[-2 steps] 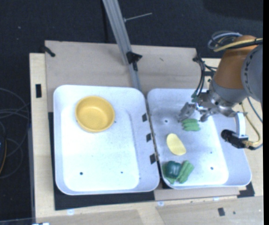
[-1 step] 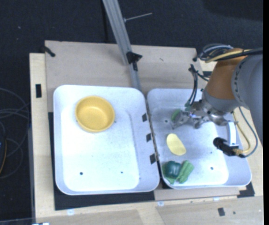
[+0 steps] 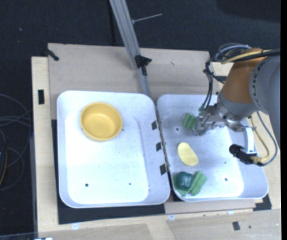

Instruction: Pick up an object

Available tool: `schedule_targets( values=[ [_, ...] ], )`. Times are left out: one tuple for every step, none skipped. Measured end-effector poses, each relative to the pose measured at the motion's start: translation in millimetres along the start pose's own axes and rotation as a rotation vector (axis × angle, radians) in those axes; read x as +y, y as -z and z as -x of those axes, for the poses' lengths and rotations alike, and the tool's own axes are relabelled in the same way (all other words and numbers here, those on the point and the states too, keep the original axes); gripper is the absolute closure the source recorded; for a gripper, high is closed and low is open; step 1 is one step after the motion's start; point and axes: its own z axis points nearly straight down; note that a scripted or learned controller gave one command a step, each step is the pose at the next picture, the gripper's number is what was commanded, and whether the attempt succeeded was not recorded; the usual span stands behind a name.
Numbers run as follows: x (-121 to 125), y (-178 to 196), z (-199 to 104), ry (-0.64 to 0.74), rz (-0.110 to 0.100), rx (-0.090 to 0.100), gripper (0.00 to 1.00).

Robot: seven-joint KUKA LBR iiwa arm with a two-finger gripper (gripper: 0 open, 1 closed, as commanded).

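The right bin [image 3: 233,184] holds several small objects. A light green piece [image 3: 189,120] lies at its upper left, and my gripper [image 3: 201,125] is low in the bin right beside it on its right, touching or nearly touching it. A pale yellow oval piece [image 3: 187,154] lies in the bin's middle left. Near the front left corner sit a dark teal lump [image 3: 183,180] and a ridged green piece [image 3: 199,182], side by side.
A yellow bowl [image 3: 101,121] stands in the upper left of the left bin [image 3: 108,184]. A grey metal post [image 3: 127,29] slants down from the top to the gap between the bins. Cables [image 3: 261,144] hang off the wrist over the right bin's right side.
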Motion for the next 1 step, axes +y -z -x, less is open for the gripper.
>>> schedule_targets(
  values=[
    [1.0, 50.5, -9.5, 0.003, 0.003, 0.000, 1.00]
  ],
)
